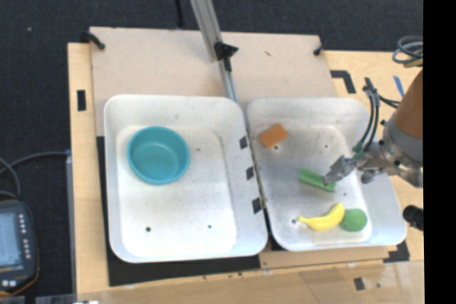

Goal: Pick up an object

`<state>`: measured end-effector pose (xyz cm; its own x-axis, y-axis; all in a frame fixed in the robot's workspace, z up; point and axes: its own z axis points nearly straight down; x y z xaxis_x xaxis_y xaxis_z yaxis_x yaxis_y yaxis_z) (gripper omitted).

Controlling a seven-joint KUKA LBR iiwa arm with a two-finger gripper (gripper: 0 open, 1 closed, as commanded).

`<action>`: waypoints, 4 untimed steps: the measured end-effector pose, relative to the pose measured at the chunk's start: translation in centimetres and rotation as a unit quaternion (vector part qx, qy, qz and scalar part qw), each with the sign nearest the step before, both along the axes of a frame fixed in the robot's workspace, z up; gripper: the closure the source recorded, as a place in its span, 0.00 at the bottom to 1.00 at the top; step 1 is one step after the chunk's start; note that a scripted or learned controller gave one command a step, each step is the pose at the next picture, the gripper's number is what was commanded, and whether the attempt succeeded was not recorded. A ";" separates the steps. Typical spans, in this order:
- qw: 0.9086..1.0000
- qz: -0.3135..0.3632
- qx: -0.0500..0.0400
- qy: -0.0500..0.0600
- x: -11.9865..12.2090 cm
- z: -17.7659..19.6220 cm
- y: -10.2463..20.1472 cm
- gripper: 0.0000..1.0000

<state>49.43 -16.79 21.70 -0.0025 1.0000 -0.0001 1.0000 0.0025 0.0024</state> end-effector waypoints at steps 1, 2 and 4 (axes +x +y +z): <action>1.000 -0.001 0.000 0.000 0.0 0.0 0.0 0.00; 1.000 -0.002 -0.001 0.002 0.0 -4.5 -0.8 0.00; 1.000 -0.003 -0.001 0.001 -0.2 -11.6 -0.7 0.00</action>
